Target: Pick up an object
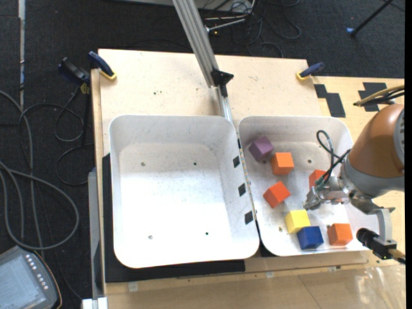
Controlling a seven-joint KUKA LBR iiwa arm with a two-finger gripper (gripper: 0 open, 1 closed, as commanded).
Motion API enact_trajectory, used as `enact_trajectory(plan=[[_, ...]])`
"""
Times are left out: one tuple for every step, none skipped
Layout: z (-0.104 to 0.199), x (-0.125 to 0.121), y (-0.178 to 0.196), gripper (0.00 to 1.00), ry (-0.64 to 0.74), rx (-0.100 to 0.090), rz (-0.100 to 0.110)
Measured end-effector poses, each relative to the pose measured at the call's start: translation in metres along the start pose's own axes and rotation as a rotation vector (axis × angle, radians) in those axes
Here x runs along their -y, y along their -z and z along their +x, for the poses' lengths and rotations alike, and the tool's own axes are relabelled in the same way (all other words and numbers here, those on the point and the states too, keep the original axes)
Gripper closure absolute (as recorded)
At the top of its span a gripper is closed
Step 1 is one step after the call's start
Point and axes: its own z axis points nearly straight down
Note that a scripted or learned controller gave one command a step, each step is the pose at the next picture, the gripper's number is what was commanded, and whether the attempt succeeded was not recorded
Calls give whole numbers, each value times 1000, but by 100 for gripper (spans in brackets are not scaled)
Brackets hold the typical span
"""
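A: Status of the claw (315, 200)?

B: Positioned inside the shallow white right bin (293, 126), above the yellow cube (297, 220). Opening and contents cannot be determined.

A: Nearest objects?

B: Blue cube (310, 237) touching the yellow cube's near side; orange cube (277, 193) just beyond it.

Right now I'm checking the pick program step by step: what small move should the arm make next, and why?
Probably a short descent with a slight shift toward the yellow block. The gripper hovers in the right bin, just up and right of that block, with nothing visibly held. The blue block sits right beside it, so centre carefully.
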Motion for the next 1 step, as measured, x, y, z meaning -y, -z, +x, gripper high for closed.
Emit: enact_trajectory(plan=[[1,5,61,100,3,2,-4]])
